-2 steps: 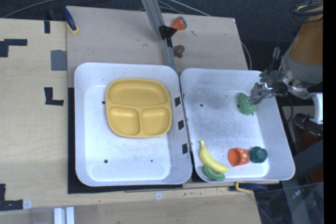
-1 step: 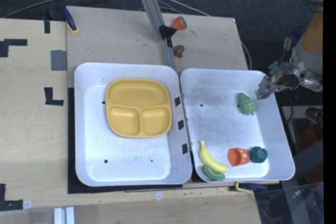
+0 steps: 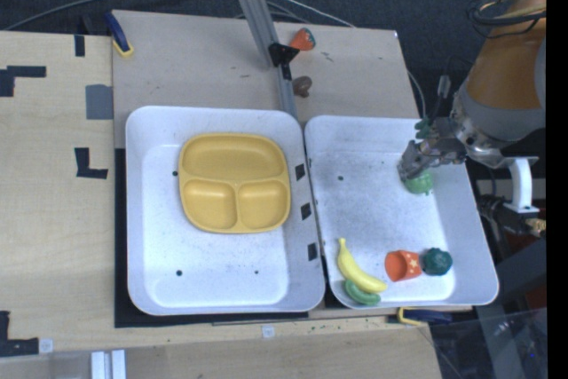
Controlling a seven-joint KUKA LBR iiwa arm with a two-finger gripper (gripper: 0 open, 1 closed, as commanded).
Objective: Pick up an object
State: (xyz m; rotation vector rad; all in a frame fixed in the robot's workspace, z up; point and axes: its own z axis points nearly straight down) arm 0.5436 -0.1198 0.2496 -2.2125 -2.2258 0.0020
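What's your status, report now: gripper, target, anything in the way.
Gripper low in right bin, over small green object. Grasp unconfirmed. Banana, orange cup, dark green piece sit apart at near edge; nothing crowding the target.

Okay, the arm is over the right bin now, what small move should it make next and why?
Probably lower a little and close: the pincer sits right above a small green object near the right bin's far right side, apart from the banana.
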